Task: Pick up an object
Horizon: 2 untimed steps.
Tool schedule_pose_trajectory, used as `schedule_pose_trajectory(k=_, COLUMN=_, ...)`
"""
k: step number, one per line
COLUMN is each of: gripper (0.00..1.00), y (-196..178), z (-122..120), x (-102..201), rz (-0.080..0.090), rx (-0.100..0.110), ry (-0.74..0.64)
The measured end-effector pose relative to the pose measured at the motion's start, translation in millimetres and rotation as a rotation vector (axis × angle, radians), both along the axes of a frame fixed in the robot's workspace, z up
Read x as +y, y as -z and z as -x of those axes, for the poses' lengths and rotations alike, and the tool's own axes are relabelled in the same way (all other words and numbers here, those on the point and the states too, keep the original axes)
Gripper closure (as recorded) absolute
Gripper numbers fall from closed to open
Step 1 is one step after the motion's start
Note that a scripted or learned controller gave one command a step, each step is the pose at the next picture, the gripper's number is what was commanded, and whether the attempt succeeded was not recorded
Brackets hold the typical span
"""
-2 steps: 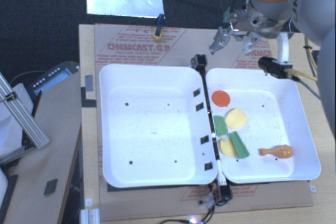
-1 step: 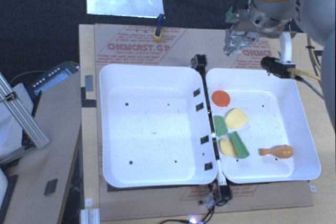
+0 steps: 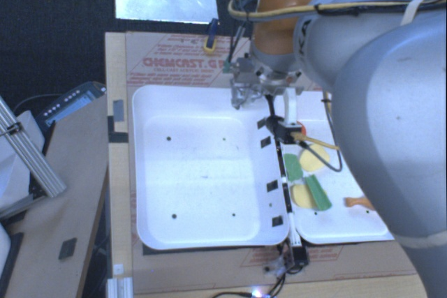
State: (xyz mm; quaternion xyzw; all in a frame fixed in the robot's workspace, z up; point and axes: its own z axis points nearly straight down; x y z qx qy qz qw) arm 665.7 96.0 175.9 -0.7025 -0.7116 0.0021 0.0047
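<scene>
Objects for picking lie in the right bin point(image 3: 349, 230): a round green piece point(image 3: 291, 165) just right of the divider, a yellow disc point(image 3: 312, 161) touching its right side, a second yellow piece point(image 3: 302, 197) nearer the camera, a green bar point(image 3: 319, 192) lying slantwise across that piece, and a small orange item point(image 3: 358, 202) farther right, partly hidden by the arm. All of them sit nearer the camera than the gripper point(image 3: 239, 100), and to its right. The gripper hangs at the far edge of the left bin point(image 3: 202, 178), close to its far right corner, well apart from the pieces, and nothing shows between its fingers; whether they are open or closed I cannot tell. The arm point(image 3: 377, 80) reaches in from the right over the right bin, its orange band point(image 3: 290, 3) rising above the wrist, which points downward.
</scene>
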Motion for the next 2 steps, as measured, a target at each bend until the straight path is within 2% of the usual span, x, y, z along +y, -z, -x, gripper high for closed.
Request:
schedule_pose_trajectory(k=1, gripper=1.0, y=-138.7, z=-4.3, x=65.4, rz=-0.003, rx=-0.027, ry=0.001)
schedule_pose_trajectory(k=2, gripper=1.0, y=-371.1, z=21.3, x=86.2, rz=-0.003, rx=-0.03, ry=0.006)
